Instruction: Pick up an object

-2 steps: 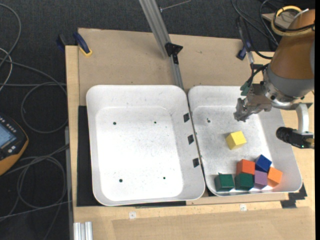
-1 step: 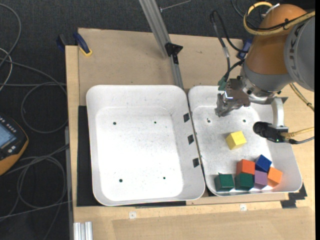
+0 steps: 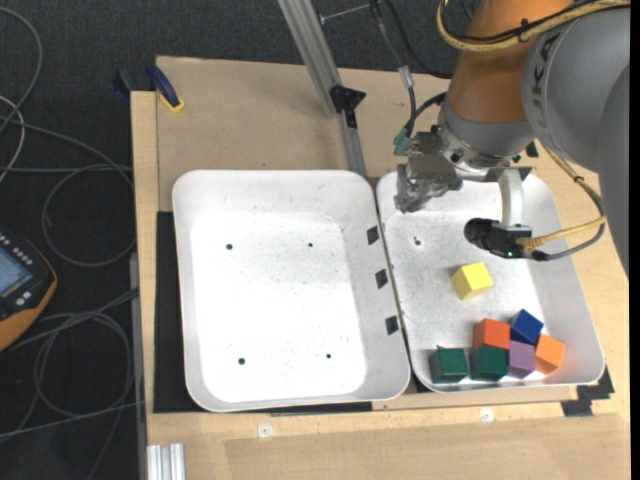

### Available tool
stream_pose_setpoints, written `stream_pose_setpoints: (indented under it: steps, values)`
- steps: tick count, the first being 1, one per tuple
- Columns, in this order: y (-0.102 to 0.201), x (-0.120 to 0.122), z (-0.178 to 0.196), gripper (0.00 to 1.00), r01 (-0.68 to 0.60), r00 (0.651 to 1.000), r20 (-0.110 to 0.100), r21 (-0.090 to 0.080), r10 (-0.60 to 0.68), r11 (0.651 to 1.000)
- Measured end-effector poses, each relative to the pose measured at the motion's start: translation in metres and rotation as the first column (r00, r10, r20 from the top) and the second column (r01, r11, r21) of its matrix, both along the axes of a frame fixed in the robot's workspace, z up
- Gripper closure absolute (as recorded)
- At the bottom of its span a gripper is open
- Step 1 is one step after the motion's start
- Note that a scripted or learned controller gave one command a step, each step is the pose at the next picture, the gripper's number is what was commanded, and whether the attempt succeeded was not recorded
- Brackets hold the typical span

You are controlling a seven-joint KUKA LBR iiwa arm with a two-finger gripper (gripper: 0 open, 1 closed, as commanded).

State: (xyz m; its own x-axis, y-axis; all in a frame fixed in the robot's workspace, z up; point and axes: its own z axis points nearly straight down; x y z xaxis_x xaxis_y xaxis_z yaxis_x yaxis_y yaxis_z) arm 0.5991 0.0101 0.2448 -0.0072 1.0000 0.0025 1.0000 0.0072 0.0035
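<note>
**Gripper hangs over the right bin's far corner, blocks lie nearer the front**

The arm (image 3: 530, 58) reaches in from the right, and its gripper (image 3: 412, 200) sits above the far left corner of the right bin (image 3: 575, 298), close to the wall shared with the left bin (image 3: 200, 228). Whether it is open or closed cannot be told from this angle, and no object shows in it.

A yellow block (image 3: 472, 280) lies alone near the middle of the right bin, well apart from the gripper. At the near edge a cluster is packed together: two green blocks (image 3: 450, 364) and (image 3: 489, 363) side by side, a red-orange block (image 3: 491, 334) just behind, then a purple block (image 3: 522, 357), a blue block (image 3: 527, 325) and an orange block (image 3: 549, 351) touching one another.

A black sensor unit (image 3: 497, 236) with its yellow cable (image 3: 570, 236) hangs over the bin between the gripper and the yellow block. A slanted metal pole (image 3: 320, 58) crosses behind the bins.
</note>
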Motion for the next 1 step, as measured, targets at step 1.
stream_pose_setpoints:
  steps: [1]
  values:
    - [0.0471, 0.0314, 0.0081, 1.0, 0.001, 1.0, 0.001, 0.0, -0.001, 1.0]
